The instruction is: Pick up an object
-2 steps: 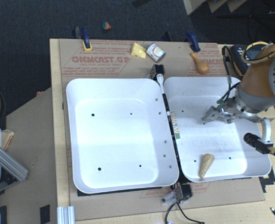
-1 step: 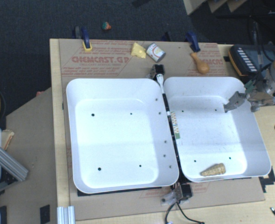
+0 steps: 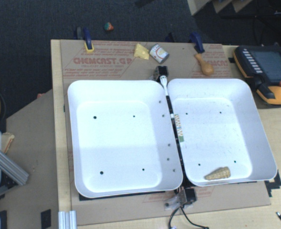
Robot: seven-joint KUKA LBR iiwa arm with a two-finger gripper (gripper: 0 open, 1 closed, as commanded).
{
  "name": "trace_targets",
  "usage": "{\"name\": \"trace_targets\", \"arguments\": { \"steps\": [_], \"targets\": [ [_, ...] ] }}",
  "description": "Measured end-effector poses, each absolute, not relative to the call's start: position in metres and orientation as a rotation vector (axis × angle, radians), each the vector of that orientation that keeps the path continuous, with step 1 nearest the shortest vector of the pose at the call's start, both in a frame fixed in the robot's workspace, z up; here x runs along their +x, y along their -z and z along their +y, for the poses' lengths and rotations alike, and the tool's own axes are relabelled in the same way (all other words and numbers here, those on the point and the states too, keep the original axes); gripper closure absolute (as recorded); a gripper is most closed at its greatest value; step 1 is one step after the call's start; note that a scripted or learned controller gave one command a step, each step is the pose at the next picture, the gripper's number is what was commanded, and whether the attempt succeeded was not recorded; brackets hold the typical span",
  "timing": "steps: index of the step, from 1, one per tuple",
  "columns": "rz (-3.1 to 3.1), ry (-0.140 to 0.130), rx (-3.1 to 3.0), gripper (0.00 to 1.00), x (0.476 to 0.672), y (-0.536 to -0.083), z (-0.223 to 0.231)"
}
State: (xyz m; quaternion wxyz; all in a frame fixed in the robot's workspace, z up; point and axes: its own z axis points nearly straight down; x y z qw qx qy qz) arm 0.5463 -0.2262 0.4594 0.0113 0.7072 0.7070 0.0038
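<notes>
Tan, tapered cone, lying flat

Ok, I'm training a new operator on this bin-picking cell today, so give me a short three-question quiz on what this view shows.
1. True or false: the tan cone-shaped object lies in the left bin.
2. Which item lies on the board behind the bins? A) yellow wedge B) red mug C) green bottle
3. Fill in: the cone-shaped object lies near the ____ edge of the right bin.

Key: 1 false, it lies in the right bin; 2 A; 3 front.
</notes>
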Motion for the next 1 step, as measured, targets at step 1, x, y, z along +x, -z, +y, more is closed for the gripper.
{"name": "trace_targets", "arguments": {
  "steps": [1],
  "targets": [
    [2.217,-0.001,2.213,1.0,0.5468,-0.4597,-0.2239]
  ]
}}
